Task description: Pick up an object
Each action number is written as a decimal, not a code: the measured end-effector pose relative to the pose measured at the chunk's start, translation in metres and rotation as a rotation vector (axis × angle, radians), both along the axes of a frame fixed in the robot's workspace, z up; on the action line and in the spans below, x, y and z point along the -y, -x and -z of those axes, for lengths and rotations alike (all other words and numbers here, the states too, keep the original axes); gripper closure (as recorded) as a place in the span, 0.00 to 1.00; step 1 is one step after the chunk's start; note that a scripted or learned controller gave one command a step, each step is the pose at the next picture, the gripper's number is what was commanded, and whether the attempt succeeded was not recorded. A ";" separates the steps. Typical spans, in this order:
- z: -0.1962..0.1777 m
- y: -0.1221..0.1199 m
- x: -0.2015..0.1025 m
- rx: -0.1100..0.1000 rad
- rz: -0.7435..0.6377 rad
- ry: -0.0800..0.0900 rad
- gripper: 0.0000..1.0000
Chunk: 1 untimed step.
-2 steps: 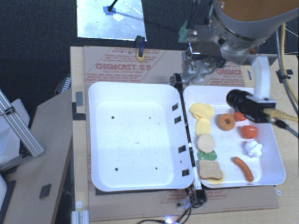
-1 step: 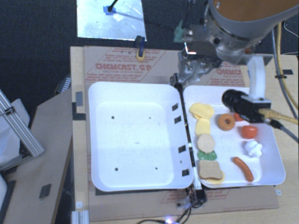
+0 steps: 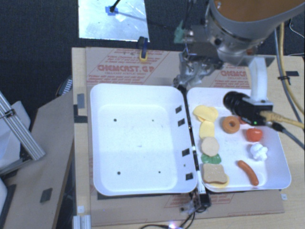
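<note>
Okay, on my screen the gripper [image 3: 188, 80] hangs at the upper middle of the frame, right over the far rim where the two bins meet, above the cardboard sheet [image 3: 124, 67] with red lettering. Its claw is a blur of metal from here (I honestly cannot tell whether it is spread or pressed together), and I see nothing pinched in it.

All the pickable things sit in the right bin [image 3: 281, 178], lower right of the frame. Along its left side, from top to bottom: a yellow piece [image 3: 205, 112], a second yellow piece [image 3: 207, 129] just under it, a pale round slice [image 3: 210, 147] with green at its lower edge, then a bread slice [image 3: 215, 174] at the near corner. Further right, a doughnut [image 3: 231, 125], a red tomato [image 3: 254, 134], a small white lumpy thing [image 3: 258, 151] below the tomato, and a sausage [image 3: 248, 172] lying at a slant near the front.

The left bin [image 3: 100, 128] takes up the centre left of the frame, and the gripper is well apart from every item
</note>
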<state>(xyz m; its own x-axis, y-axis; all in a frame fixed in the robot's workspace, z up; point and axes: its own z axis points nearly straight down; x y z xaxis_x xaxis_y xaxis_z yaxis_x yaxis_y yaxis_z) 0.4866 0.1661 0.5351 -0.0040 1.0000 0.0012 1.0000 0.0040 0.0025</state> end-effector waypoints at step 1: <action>0.000 0.000 -0.007 0.000 0.000 0.000 1.00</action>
<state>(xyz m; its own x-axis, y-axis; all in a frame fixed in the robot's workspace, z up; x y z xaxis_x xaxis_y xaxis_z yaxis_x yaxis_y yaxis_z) 0.4866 0.1733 0.5351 -0.0039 1.0000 0.0012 1.0000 0.0039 0.0025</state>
